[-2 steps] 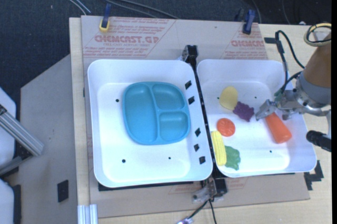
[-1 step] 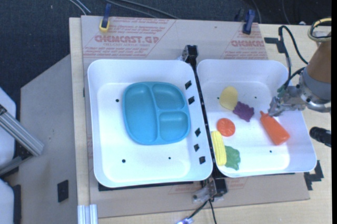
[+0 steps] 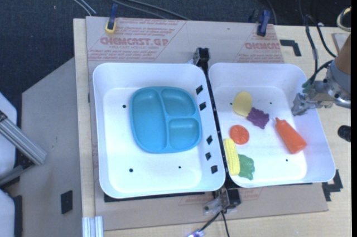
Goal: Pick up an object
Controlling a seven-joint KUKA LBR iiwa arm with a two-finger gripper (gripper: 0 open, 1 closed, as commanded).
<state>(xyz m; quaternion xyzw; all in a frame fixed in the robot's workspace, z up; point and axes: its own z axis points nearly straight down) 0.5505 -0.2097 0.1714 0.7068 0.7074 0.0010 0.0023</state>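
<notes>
Glossy orange carrot (image 3: 290,136) lies in the smooth right bin (image 3: 279,75) near the jaws (image 3: 302,105), whose state I cannot tell

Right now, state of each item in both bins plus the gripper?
Blue divided plate: flat in the left bin, nothing on it.
Yellow piece: loose in the right bin.
Purple piece: lying beside the yellow one.
Orange round slice: lying flat.
Corn: lying by the left wall.
Green piece: touching the corn.
Carrot: on its side.
Gripper: over the right rim, holding nothing.
</notes>
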